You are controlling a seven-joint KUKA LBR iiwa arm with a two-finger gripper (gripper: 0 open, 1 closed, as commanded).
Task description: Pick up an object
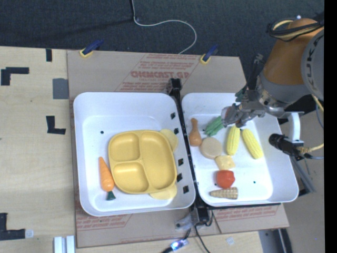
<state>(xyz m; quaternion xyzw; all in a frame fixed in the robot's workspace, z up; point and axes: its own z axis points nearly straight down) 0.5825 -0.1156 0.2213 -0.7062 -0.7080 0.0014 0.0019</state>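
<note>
Green veggie (214, 125) lies right by the gripper (235, 117), ready to grab; I can't tell its grip.

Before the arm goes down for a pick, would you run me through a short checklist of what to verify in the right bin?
1. Gripper is over the right bin, above its far end: ok.
2. A target lies close under it, the green piece or the nearer corn cob: ok.
3. Nothing between the fingers already: cannot tell.
4. Target stands free of its neighbours: not ok, the two corn cobs lie side by side, the second corn cob close by.
5. Finger opening wide enough: cannot tell.
</note>
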